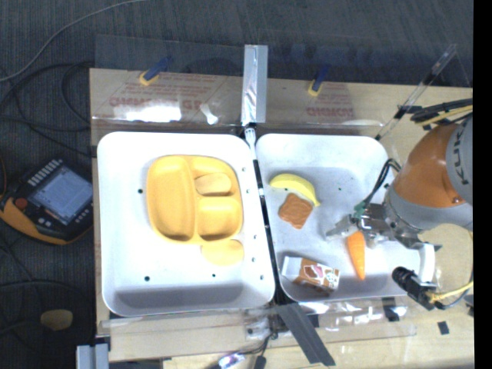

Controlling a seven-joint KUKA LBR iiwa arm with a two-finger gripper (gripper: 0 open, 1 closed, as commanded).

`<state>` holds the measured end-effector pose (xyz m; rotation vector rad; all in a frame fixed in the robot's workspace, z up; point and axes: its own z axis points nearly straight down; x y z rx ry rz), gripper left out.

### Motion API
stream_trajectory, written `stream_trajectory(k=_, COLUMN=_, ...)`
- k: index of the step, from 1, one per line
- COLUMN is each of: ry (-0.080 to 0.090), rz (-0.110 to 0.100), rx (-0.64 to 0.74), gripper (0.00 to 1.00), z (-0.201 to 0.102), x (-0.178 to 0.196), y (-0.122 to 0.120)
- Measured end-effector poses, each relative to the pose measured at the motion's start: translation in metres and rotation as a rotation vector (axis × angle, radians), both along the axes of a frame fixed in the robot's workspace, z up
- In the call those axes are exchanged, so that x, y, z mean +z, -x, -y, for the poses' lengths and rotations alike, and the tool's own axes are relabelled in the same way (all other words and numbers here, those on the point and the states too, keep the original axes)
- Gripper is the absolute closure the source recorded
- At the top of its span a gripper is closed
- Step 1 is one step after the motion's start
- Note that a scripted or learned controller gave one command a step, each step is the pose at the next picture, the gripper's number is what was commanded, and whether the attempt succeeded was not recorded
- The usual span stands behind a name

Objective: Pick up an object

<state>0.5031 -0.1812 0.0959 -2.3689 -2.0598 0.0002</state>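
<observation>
The grey arm with its orange band (434, 171) reached in from the right over the right-hand shallow white bin (323, 148). Its two-finger gripper (355, 225) sat low at the right side of that bin, directly above the wide end of a small orange plastic carrot (357, 256), which lay pointing toward the near wall. How far the gripper stood open could not be told, nor whether it had hold of the carrot.

Left of the carrot lay 3 other things: a yellow banana-shaped toy (294, 184) at the far left, an orange-brown block (295, 211) just beside it, and a small printed packet (311, 274) by the near wall.

The left-hand white bin (123, 283) held a yellow compartmented plastic tray (177, 198) with a pale yellow rounded piece (223, 250) touching its near edge.
</observation>
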Motion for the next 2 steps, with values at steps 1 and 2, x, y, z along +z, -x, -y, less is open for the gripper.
stream_trajectory(k=1, ry=-0.003, rz=-0.002, rx=0.001, gripper=1.0, z=-0.001, x=0.008, y=0.0)
stream_trajectory(k=2, ry=0.001, rz=-0.002, rx=0.007, gripper=1.0, z=-0.047, x=0.096, y=0.019)
